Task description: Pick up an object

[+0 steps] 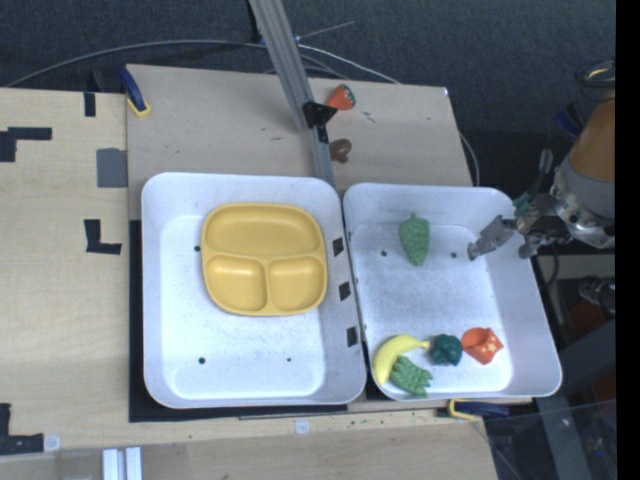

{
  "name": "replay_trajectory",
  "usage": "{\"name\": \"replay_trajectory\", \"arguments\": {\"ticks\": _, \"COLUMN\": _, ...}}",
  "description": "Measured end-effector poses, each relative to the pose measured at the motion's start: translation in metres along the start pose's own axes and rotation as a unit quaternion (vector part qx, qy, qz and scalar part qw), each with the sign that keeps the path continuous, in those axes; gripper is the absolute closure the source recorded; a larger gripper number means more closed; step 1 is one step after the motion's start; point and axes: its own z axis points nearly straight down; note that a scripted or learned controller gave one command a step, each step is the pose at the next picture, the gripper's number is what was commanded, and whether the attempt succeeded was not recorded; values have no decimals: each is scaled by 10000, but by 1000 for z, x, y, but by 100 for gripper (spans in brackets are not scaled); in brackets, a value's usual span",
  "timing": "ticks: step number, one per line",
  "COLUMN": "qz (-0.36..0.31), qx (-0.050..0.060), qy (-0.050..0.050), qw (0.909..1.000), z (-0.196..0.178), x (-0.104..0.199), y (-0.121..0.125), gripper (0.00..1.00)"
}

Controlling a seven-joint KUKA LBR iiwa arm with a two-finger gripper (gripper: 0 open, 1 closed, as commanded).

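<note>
The right bin (pixel 520 298) holds a green strawberry-like toy (pixel 415 238) near its back. Along the bin's front edge lie a yellow banana (pixel 392 352), a light green leafy piece (pixel 410 376), a dark teal piece (pixel 446 349) and a red-orange pepper-like toy (pixel 482 345). My gripper (pixel 505 236) hangs over the right bin's back right corner, well to the right of the green strawberry toy and apart from every object. Its fingers look spread with nothing between them.
The left bin (pixel 165 298) carries a yellow divided plate (pixel 265 258). A grey metal pole (pixel 285 53) slants down to the bins' back edge. A small orange and green toy (pixel 341 96) lies on the bench behind the bins.
</note>
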Motion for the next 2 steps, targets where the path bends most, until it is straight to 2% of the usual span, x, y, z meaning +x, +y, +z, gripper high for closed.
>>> {"name": "replay_trajectory", "arguments": {"ticks": 2, "qz": -3, "qx": -7, "qy": -1, "qw": 10000, "z": 91, "x": 13, "y": -5, "gripper": 0}}
